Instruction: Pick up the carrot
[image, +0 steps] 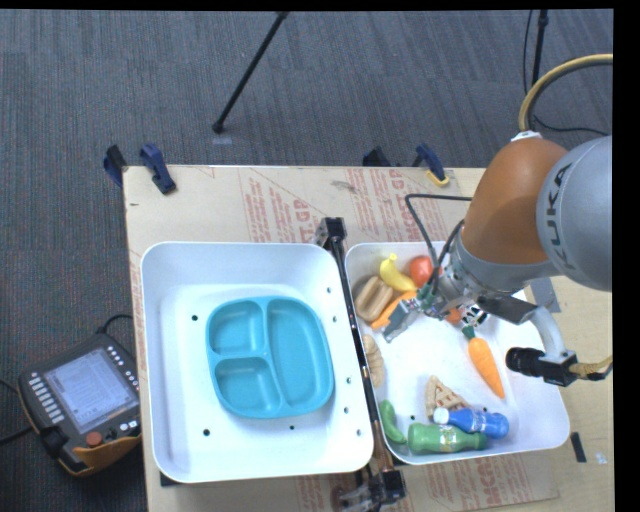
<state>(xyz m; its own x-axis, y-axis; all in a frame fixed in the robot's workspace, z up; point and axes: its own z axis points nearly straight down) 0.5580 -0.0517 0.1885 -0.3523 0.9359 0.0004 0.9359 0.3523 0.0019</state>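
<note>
The carrot (487, 366) is orange and tapered. It lies on the floor of the right bin (548, 425), toward its right side, with its tip pointing to the front. My gripper (434, 319) hangs over the middle of that bin, under the arm's orange band, a little left of and behind the carrot. Its fingers (398, 319) are spread open, with only white bin floor between them. The carrot is apart from the gripper.
A banana (395, 272), a red tomato (421, 268) and a bun (372, 295) crowd the right bin's back left. A wedge (445, 395), a green bottle (440, 437) and a blue bottle (482, 423) lie at its front. The left bin holds a teal divided plate (270, 355).
</note>
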